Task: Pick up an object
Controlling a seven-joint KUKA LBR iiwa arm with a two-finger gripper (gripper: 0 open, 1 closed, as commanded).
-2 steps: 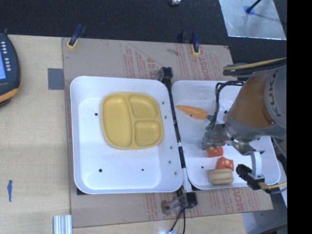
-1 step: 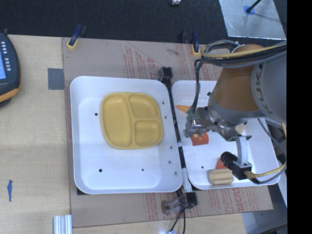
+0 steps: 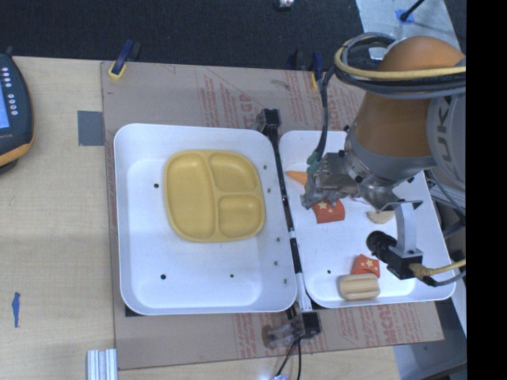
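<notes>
The arm reaches into the right bin [image 3: 444,236] from the right, its gripper [image 3: 323,190] low over the bin's far left part; whether it is clenched or released cannot be told from this view. A red block [image 3: 329,211] lies just on the near side of the gripper, touching or almost touching it, with an orange carrot-like piece [image 3: 295,176] just to its far left. Nearer in the same bin lie a tan bread roll [image 3: 359,286] and a small red-and-white piece [image 3: 365,265], while a yellow divided plate [image 3: 214,194] rests in the left bin [image 3: 142,283].

The arm [image 3: 404,125] is grey with a rounded orange band, looped by yellow and black cables [image 3: 396,68].
</notes>
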